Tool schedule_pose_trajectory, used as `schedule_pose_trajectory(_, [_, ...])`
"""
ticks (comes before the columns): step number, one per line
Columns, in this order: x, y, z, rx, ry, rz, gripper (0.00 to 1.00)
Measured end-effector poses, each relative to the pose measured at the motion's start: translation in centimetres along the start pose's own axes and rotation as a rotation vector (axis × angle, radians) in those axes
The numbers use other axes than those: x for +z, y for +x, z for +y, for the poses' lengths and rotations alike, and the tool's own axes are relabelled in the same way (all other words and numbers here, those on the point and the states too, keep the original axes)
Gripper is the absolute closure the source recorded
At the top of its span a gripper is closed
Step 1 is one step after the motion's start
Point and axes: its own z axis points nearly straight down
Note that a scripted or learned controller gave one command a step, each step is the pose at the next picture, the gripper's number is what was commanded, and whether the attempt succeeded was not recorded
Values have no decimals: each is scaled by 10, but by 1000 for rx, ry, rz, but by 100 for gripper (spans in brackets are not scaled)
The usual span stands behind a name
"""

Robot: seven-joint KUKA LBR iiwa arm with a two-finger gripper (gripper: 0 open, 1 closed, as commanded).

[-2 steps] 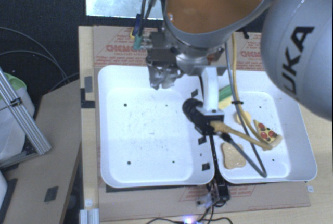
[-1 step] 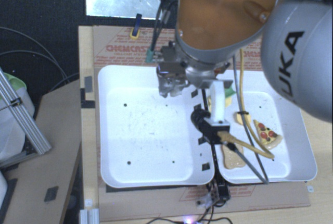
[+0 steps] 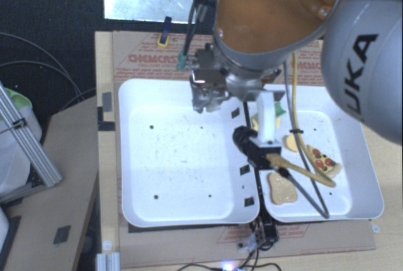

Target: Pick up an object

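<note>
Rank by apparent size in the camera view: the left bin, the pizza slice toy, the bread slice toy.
1. Left bin, by far the largest.
2 and 3. Pizza slice toy and bread slice toy look about alike; the arm's cables cross both, so no ranking between them.

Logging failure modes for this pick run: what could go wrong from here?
1. The claw hangs over the left bin's back rim, while the toy pizza slice and bread slice lie in the right bin: a descent here likely grabs nothing.
2. The yellow cable lies close beside the pizza and may snag it.
</note>
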Motion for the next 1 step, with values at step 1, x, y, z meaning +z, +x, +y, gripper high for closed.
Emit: schedule_pose_trajectory(1, [-11,0,1,-3,-2,1,100])
